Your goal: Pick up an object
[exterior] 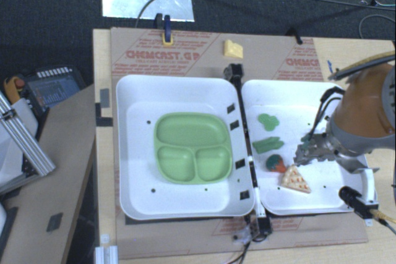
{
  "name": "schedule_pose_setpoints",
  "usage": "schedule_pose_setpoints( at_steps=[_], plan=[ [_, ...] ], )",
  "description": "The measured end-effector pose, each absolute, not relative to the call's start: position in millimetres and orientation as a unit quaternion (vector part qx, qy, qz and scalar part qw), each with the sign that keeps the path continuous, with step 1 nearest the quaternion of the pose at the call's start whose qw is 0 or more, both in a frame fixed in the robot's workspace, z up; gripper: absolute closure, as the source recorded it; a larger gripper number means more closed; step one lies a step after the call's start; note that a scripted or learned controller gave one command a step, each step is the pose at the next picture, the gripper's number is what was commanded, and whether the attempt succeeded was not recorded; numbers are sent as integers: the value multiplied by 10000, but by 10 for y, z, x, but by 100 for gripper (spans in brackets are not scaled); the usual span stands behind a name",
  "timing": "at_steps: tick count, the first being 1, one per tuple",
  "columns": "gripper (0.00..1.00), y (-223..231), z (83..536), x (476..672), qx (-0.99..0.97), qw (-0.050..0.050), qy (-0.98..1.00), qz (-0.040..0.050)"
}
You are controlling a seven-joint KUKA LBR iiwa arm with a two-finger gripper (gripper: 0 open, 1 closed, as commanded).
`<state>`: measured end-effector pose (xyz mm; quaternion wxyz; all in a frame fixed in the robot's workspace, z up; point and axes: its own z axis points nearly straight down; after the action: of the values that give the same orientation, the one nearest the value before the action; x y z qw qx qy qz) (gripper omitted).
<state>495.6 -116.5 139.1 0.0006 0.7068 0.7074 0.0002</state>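
Pizza slice (296, 181) in right bin (291, 91) beside claw (304, 156), grip perhaps spread — unclear.

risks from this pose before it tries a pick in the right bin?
1. The pizza slice, red-and-green piece and green pod lie close together, so the pincer could nudge one while going for another.
2. The pizza slice looks flat; fingers may slide over it.
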Motion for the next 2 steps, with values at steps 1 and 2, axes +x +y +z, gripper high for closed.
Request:
schedule_pose_setpoints(
  at_steps=[1, 2],
  plan=[
    [100, -1207, 1828, 4978, 7061, 28, 7081, 16],
    [100, -1211, 2221, 4997, 7057, 29, 7085, 18]
  ],
)
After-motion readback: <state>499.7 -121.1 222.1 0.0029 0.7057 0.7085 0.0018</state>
